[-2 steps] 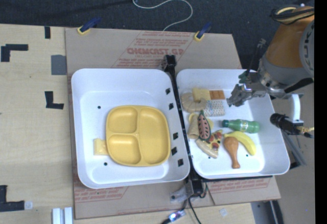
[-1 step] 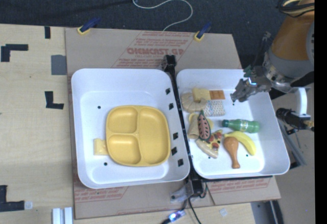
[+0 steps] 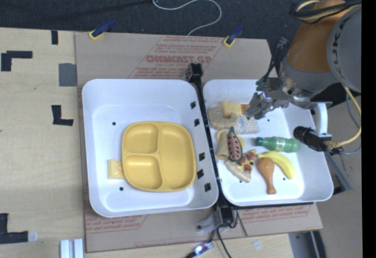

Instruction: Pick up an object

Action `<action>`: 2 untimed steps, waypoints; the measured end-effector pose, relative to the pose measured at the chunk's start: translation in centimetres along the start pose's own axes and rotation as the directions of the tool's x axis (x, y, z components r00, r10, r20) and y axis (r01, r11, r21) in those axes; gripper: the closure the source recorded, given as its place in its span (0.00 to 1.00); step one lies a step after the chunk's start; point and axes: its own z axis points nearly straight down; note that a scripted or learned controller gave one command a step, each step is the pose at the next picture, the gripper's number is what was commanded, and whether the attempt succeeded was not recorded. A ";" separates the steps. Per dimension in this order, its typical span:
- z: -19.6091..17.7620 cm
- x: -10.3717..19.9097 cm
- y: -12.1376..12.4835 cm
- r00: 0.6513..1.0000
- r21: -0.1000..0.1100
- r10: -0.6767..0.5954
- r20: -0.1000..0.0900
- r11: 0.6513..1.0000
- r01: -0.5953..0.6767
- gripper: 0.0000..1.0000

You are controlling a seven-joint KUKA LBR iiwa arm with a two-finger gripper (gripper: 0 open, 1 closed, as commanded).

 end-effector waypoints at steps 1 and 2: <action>-1.9 5.5 -0.5 1.000 -0.002 -0.002 -0.001 1.000 0.002 1.00; -1.7 4.7 -0.1 1.000 -0.001 0.004 0.001 1.000 -0.004 1.00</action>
